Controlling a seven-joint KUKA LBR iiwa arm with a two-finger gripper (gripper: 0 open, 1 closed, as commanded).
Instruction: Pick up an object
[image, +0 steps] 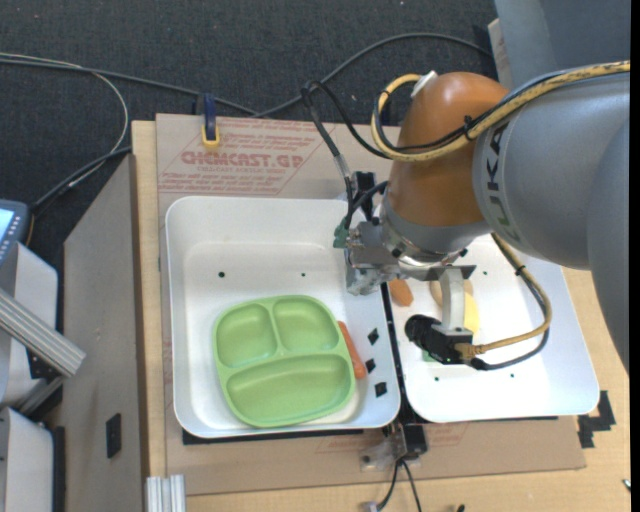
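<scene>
Gripper (420, 290) sits low over the right bin (540, 390), close to the divider between the bins; the wrist hides it, so whether it is wide, narrow or holding anything I cannot tell. Likely target: small orange piece (401, 292) just under the wrist, yellow item (469, 314) beside it. Green divided plate (285, 360) lies flat in the left bin (200, 240), an orange stick (351, 352) against its right rim, well clear of the arm.
</scene>
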